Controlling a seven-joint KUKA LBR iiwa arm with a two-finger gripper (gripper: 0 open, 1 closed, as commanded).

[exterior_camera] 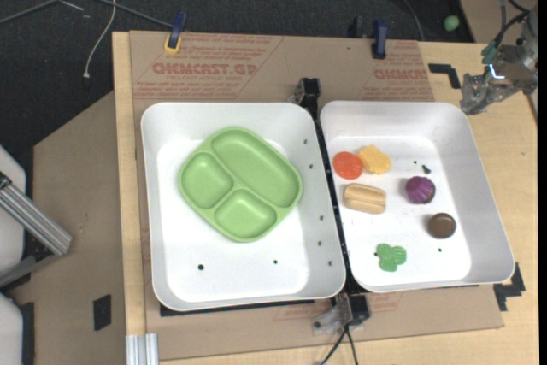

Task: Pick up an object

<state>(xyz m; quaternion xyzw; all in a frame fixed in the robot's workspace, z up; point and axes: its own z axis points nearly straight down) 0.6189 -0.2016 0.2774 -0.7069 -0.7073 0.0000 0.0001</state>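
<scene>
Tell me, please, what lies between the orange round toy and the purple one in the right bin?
In the camera view, the yellow toy sits beside the orange round toy; bare white floor follows to the purple toy.

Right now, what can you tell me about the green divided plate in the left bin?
The green divided plate is pale green, plastic-looking, a rounded square with three moulded compartments: one long section along its upper right side and two smaller ones on the left and bottom. It lies flat, right side up, turned diagonally to the bin's edges. It rests on the floor of the left bin, slightly above centre, and its compartments hold no items. It stands apart from the bin's walls.
</scene>
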